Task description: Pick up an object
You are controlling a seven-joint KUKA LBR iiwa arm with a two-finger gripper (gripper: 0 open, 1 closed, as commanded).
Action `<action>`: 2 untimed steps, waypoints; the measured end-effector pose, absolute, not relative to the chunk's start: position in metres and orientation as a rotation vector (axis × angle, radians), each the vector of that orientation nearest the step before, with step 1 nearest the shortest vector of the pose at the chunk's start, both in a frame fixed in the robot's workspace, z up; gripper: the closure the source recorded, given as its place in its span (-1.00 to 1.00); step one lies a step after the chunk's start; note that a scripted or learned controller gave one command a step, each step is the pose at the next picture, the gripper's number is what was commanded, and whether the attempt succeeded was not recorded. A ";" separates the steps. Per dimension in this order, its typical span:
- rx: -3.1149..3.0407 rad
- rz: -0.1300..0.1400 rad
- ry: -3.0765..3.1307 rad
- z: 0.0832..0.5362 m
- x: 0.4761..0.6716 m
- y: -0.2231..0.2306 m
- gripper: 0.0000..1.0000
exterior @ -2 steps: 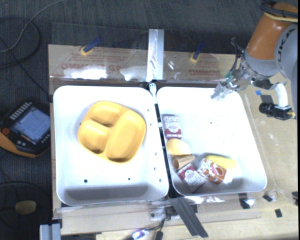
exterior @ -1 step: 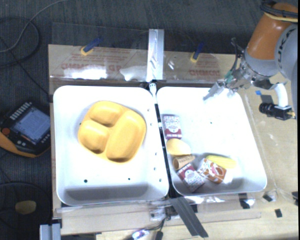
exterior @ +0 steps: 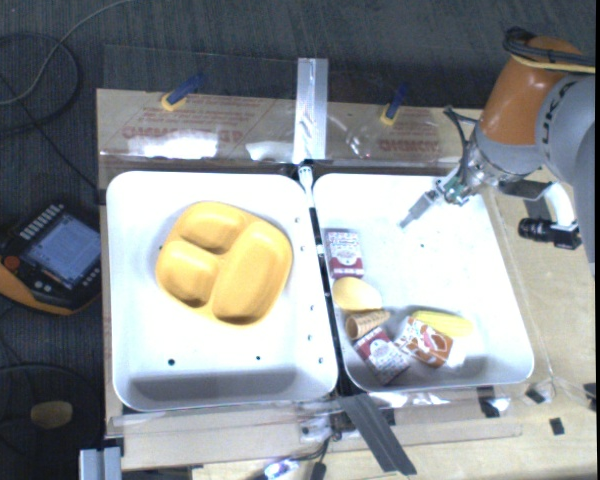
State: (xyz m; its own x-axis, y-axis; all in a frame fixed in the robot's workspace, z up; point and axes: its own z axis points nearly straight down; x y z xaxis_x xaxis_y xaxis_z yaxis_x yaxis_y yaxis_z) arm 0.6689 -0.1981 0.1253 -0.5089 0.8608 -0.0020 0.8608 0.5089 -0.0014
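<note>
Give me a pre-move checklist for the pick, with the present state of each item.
1. Something to pick within the bins: ok. The right bin holds a red packet, a yellow round piece, a cone-shaped piece and more packets; the left bin holds a yellow tray.
2. Gripper over a bin: ok, above the right bin's upper part.
3. Gripper over a target: not ok, bare bin floor lies below it; the items sit toward the near edge.
4. Gripper carrying nothing: ok, nothing shows at its tip.
5. Targets separated: not ok, the near-edge items crowd together and touch.
6. Finger opening: cannot tell.
</note>
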 end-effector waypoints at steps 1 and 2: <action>1.466 -0.007 2.774 0.090 0.662 -0.145 -1.00; 1.486 -0.002 2.769 0.103 0.668 -0.172 -1.00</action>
